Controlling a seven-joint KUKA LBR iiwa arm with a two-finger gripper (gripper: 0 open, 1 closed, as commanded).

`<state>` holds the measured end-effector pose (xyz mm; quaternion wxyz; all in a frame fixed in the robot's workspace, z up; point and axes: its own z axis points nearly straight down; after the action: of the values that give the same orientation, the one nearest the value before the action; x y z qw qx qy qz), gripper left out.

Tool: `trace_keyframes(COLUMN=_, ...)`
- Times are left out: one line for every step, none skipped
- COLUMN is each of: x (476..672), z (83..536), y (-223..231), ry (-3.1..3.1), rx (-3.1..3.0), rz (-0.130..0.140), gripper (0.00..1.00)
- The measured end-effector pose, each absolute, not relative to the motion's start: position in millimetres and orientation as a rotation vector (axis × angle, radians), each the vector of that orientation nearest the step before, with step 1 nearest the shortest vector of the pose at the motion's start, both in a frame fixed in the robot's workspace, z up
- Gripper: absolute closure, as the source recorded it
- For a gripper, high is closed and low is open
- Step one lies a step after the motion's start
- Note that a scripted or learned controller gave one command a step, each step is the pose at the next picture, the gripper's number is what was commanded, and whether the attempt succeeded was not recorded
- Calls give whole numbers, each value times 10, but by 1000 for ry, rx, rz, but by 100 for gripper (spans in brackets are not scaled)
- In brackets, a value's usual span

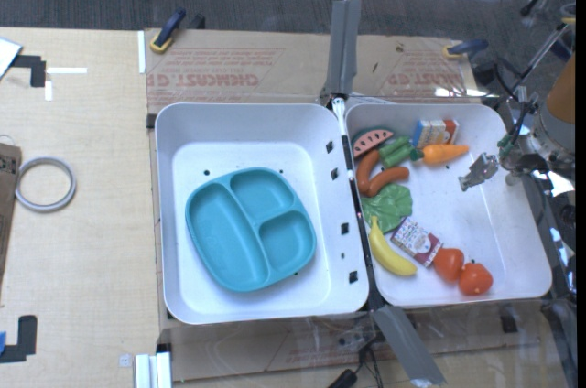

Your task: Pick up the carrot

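Note:
The carrot is orange with a green stub at its left end. It lies flat near the back of the right bin, pointing right. My gripper hangs over the right bin's right half, just right of the carrot's tip and a little nearer the front. Nothing is visibly held in it. The grey arm comes in over the bin's right rim.
Around the carrot are a small box, a green vegetable, a watermelon slice and a red sausage. Lettuce, a banana, a packet and two tomatoes lie toward the front. The left bin holds a blue divided plate.

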<state>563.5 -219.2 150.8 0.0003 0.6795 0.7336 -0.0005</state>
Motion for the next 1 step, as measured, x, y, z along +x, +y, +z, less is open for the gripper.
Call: trace_keyframes(x=6494, z=919, y=-2056, ry=2403, rx=2022, rz=-2, gripper=0)
